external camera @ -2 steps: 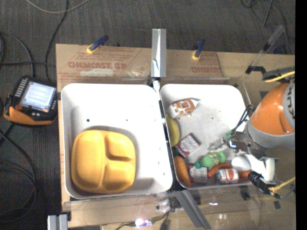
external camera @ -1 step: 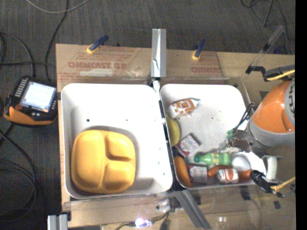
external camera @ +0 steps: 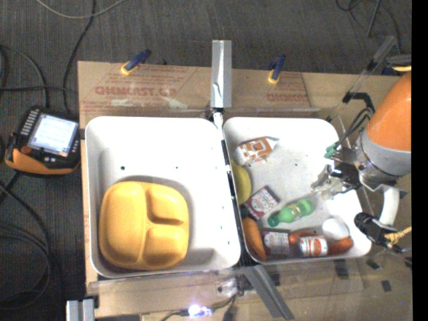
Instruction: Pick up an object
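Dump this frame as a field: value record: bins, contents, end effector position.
left bin: holds a yellow divided tray, front left
right bin: cluttered
right bin contents: green bottle, red-capped bottle, banana along left wall, orange-and-white packet near back, dark snack packet, white egg-shaped item
end effector: low over right bin's right side, above the green bottle's end
grasp: nothing seen between its fingers
off-bench: teach pendant on the floor, left

— What sits in the left white bin [external camera: 93,179]?

— A yellow divided plastic tray [external camera: 144,224], toward its lower left.

— And the right white bin [external camera: 294,127]?

— An orange-and-white packet [external camera: 257,150] at upper left, a green plastic bottle [external camera: 291,212] mid-bin, and a red-capped sauce bottle [external camera: 304,245] along the lower edge.
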Available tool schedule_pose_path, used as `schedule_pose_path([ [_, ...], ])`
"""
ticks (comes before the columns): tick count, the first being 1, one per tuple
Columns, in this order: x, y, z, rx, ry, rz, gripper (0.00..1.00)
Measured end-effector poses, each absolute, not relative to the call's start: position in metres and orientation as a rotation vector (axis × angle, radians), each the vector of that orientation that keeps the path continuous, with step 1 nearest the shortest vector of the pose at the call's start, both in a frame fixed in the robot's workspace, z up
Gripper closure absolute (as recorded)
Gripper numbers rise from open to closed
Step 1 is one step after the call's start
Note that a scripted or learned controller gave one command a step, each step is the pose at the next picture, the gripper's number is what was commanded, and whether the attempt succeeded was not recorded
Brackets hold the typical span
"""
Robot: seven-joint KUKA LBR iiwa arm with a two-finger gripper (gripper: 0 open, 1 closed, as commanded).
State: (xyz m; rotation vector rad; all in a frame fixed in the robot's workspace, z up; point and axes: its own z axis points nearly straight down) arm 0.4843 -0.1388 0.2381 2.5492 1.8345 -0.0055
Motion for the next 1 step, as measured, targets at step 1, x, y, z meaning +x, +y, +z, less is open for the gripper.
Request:
schedule_pose_path([
  [1, 0.4842, -0.1391, 0.2382, 2.549, 1.833, -0.006, 0.0],
])
